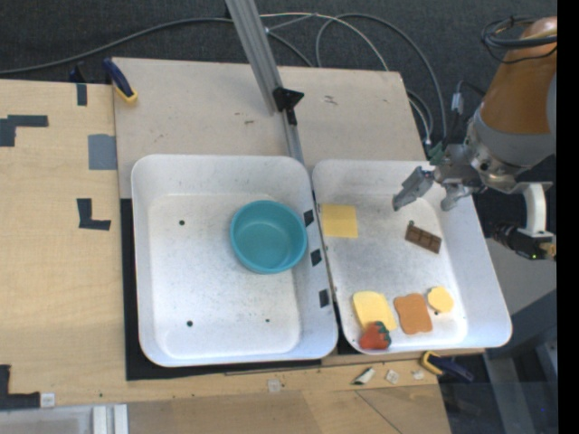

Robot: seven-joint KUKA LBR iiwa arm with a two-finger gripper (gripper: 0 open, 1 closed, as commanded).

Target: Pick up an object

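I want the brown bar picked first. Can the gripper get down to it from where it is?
Probably yes. The gripper hangs over the right bin, just above the brown bar, which lies apart from the yellow square; nothing sits between them.

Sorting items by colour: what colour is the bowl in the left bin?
The bowl is teal blue, seen clearly in the camera view.

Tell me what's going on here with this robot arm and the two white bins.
The arm's hand is open over the upper part of the right bin, with nothing between its fingers. The nearest item is a small brown piece just below it. A pale yellow square lies by the bin's left wall, and a yellow slice, an orange slice, a small yellow round and a strawberry sit near the bottom. The left bin holds a blue bowl.
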